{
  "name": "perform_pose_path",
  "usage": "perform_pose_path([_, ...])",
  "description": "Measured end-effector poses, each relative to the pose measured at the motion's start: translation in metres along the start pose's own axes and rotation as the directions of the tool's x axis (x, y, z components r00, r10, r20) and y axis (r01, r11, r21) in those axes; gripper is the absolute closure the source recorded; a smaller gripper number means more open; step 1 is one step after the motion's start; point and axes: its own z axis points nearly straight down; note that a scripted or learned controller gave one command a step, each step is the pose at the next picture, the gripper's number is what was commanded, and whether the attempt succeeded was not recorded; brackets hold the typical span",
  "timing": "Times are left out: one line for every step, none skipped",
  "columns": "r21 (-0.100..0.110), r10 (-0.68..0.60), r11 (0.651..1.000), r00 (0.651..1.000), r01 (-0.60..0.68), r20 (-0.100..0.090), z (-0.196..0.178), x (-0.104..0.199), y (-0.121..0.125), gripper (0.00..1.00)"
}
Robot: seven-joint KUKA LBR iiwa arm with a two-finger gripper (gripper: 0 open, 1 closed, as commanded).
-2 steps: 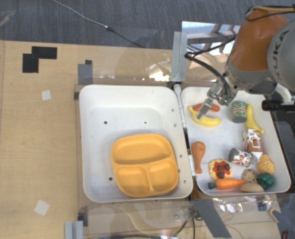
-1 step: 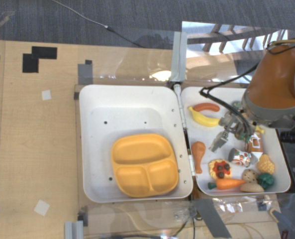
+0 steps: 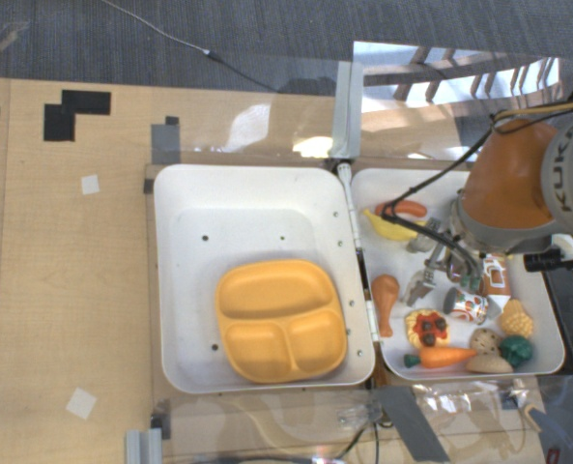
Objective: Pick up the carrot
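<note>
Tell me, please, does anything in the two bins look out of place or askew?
Nothing looks spilled or damaged. The yellow divided plate lies slightly askew in the left bin. The carrot lies among crowded toy foods along the right bin's near edge, below the gripper.

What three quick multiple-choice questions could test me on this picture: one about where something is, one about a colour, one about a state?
1. Where does the carrot lie?
A. On the divided plate
B. In the right bin, near its front edge
C. On the wooden bench

2. What colour is the divided plate?
A. Yellow
B. Blue
C. White

3. How does the carrot rest?
A. Standing upright
B. Lifted in the air
C. Flat on the bin floor

Answers: 1 B, it lies in the right bin below the pizza slice. 2 A, it looks plainly yellow. 3 C, it lies lengthwise, apart from the gripper.
</note>
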Motion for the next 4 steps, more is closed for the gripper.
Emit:
perform_pose_path([0.000,0.074,0.997,0.997,-0.074,-0.002,0.002,-0.065,0.021,0.00])
perform_pose_path([0.005,0.370,0.929,0.929,-0.370,-0.006,-0.037,0.016,-0.029,0.00])
perform_pose_path([-0.006,0.469,0.883,0.883,-0.469,-0.004,-0.030,-0.010,-0.089,0.00])
perform_pose_path([0.002,0.493,0.870,0.870,-0.493,0.000,-0.106,0.055,-0.059,0.00])
